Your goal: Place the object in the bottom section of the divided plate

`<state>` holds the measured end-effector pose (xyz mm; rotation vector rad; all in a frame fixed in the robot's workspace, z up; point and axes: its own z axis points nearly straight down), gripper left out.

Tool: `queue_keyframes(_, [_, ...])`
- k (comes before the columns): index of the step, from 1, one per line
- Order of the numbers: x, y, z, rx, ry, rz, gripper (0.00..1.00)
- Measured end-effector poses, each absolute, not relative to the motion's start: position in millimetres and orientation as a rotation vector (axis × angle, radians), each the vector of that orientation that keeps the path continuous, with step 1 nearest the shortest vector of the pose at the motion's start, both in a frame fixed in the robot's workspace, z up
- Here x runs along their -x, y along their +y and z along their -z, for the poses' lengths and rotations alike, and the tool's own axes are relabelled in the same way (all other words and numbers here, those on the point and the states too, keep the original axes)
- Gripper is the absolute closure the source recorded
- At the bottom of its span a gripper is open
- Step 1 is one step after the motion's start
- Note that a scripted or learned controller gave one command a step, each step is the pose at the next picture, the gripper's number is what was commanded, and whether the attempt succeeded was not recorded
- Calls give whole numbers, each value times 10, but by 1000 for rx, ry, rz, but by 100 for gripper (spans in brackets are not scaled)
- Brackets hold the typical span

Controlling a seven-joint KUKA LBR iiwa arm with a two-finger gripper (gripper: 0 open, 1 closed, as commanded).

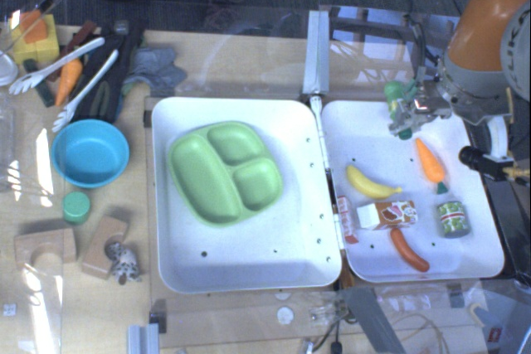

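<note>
Far left of the tool [404, 122], the green divided plate [224, 170] sits in the left bin [191, 269]. Nearer, below-left of it, lies the banana [372, 183], long axis slanting down-right; carrot [430, 161] just below-right. Whether the tool grips anything, I cannot tell.

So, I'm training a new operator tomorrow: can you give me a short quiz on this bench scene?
1. True or false: the green plate lies in the left bin.
2. Which lies nearest the claw? A) sausage B) carrot C) can
3. Fill in: between the banana and the sausage lies a small ____.

Key: 1 true; 2 B; 3 carton.
</note>
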<state>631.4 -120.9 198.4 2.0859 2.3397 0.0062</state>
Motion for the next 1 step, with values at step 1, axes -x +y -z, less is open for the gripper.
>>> queue_keyframes(1, [-6546,-498,-1907,-1965,2444,-8,100])
